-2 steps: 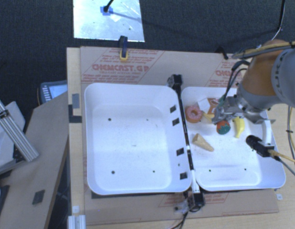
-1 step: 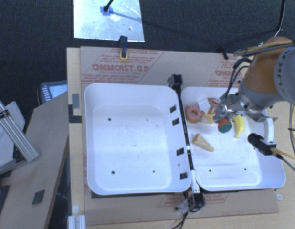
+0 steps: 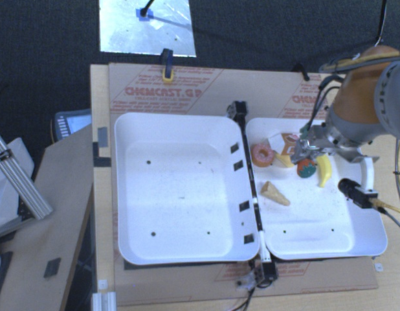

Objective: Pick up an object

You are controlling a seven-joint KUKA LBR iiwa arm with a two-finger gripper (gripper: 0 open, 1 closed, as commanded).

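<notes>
Camera view: banana (image 3: 325, 170) nearly upright.

White bins (image 3: 180, 193) hold a pink doughnut (image 3: 262, 154), yellow banana (image 3: 325, 170) and tan wedge (image 3: 276, 194).

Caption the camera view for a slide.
Robot arm lowers its gripper over toy food in the right bin, beside a doughnut and banana.

Two white bins are sitting side by side on the bench — a left bin (image 3: 180, 193) and a right bin (image 3: 316, 238). Five small things are lying in the right bin — one donut (image 3: 261, 154), one banana (image 3: 325, 170), one wedge (image 3: 276, 194), one red-and-teal ball (image 3: 307, 169) and one orange-and-white piece (image 3: 289, 142).
</notes>
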